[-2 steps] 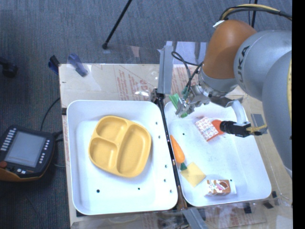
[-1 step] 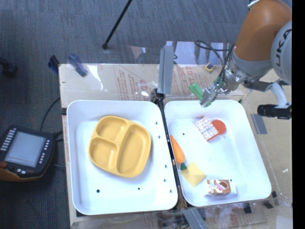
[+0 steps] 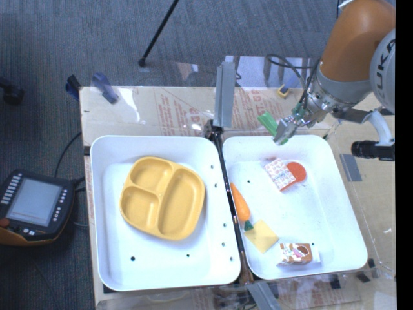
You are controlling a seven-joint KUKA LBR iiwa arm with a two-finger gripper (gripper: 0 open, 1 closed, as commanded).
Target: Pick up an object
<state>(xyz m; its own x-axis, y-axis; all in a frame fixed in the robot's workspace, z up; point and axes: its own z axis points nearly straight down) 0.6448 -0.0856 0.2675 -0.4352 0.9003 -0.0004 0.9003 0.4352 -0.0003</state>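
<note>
The right bin (image 3: 342, 192) holds an orange carrot (image 3: 240, 204), a yellow cheese slice (image 3: 261, 236), a red-and-white patterned packet (image 3: 277, 174) with a red disc (image 3: 297, 170) touching its right side, and a brown-and-white snack packet (image 3: 297, 254). My gripper (image 3: 284, 132) hangs over the bin's far rim, above and behind the patterned packet and apart from every item in the bin. A small green piece (image 3: 267, 122) shows at the gripper's left side; whether it is held is unclear.
A yellow divided plate (image 3: 162, 197) lies in the left bin (image 3: 103, 237). A grey upright post (image 3: 224, 99) stands behind the wall between the bins. A tablet pendant (image 3: 32, 205) lies off the bench at left.
</note>
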